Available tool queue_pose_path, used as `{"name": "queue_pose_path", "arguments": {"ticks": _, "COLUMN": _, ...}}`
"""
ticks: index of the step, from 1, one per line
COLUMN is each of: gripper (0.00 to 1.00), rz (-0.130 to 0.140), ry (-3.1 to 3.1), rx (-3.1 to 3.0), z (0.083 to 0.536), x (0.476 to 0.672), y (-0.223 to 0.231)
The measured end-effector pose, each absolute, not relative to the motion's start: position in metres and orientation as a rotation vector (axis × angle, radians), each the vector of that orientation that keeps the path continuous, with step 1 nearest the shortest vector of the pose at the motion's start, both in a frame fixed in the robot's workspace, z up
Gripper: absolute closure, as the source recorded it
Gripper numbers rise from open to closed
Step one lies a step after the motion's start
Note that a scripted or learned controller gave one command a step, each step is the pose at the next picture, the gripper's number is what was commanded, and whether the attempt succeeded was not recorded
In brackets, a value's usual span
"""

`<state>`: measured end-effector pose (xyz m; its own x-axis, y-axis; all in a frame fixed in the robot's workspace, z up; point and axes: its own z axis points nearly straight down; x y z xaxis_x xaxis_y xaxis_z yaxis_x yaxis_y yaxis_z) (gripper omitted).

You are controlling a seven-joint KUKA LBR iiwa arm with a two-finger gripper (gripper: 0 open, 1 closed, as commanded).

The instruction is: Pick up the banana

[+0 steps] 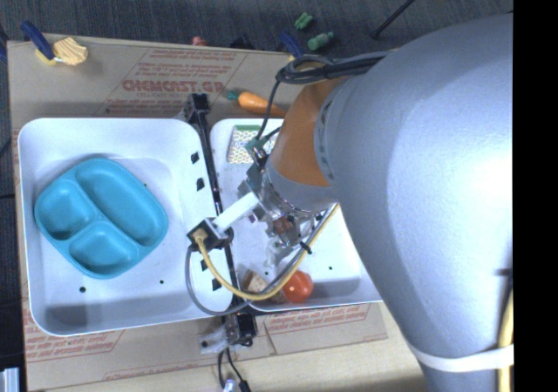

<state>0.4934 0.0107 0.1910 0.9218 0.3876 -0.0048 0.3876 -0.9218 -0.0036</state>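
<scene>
Down in the right-hand one of two shallow white plastic bins [342, 270]: end effector [283, 240], crowded by cabling and a white bracket, too cluttered to read. Cannot tell how far open, nor whether anything held. Above it, grey arm [418, 181] with orange band [301, 145], covering most of that bin and running off the frame's right and lower edges.

Place of the banana: cannot tell (much of the bin floor around the end effector hidden under the arm).

Just below the end effector, near the bin's front wall: one round red-orange fruit-like piece [298, 287], partly behind a looping yellow cable [228, 281]; beside it one small brownish lump [257, 280], too small to identify. Up and left of the end effector, one green-patterned flat item [241, 145], half covered by the arm.

Well left of the end effector, in the other white bin [30, 138]: one blue three-compartment plastic plate [100, 216].

Beyond the end effector, on the cardboard-covered surface [166, 77]: one orange carrot-shaped piece [254, 103]. Far off at the upper left corner, one yellowish item with a blue part [68, 52], unclear.
</scene>
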Motion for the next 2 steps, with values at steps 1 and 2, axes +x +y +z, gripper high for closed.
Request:
{"name": "queue_pose_path", "arguments": {"ticks": 1, "gripper": 0.0, "rz": 0.01, "ry": -0.565, "rx": -3.088, "z": 0.156, "x": 0.49, "y": 0.14}}
{"name": "queue_pose_path", "arguments": {"ticks": 2, "gripper": 0.0, "rz": 0.008, "ry": -1.15, "rx": -2.922, "z": 0.095, "x": 0.493, "y": 0.217}}
